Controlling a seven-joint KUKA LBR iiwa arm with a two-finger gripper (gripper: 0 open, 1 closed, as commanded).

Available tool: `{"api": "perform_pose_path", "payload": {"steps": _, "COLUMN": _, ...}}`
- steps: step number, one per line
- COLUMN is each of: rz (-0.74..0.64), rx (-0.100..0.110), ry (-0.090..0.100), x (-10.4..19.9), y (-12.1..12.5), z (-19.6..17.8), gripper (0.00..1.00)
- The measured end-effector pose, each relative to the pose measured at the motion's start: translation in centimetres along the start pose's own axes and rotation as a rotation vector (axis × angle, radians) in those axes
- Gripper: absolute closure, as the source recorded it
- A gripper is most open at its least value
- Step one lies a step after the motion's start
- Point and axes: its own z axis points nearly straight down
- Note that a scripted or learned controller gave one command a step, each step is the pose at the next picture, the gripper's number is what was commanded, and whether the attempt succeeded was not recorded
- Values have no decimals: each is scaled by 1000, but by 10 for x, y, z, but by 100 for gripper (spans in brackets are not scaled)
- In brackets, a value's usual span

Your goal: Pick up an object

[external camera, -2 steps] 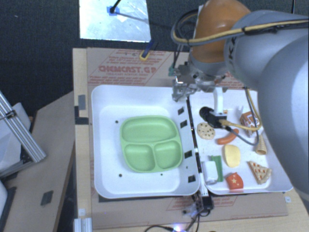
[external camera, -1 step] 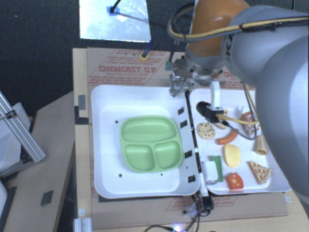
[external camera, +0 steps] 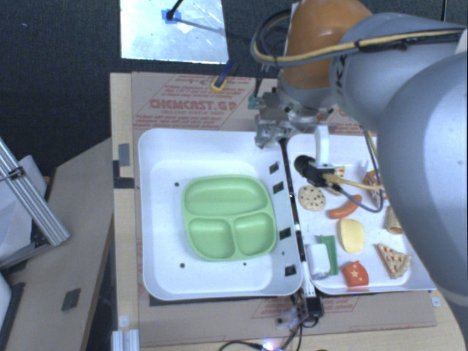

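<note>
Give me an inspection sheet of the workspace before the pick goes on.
Surface: left bin and right bin side by side on a cardboard sheet.
Job's things: in the right bin, cookie, sausage, yellow piece, red piece, pizza slice.
Clutter: green divided plate in the left bin.
Grippers: gripper over the far end of the bins' shared edge.
Cables: yellow cable along the arm.
Surroundings: silver sheet behind; metal frame at the view's left.
</note>
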Motion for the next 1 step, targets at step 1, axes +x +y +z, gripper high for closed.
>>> {"api": "perform_pose_path", "payload": {"steps": 1, "rz": 5, "rx": 1, "ry": 0, "x": -2, "y": -12, "z": 2, "gripper": 100}}
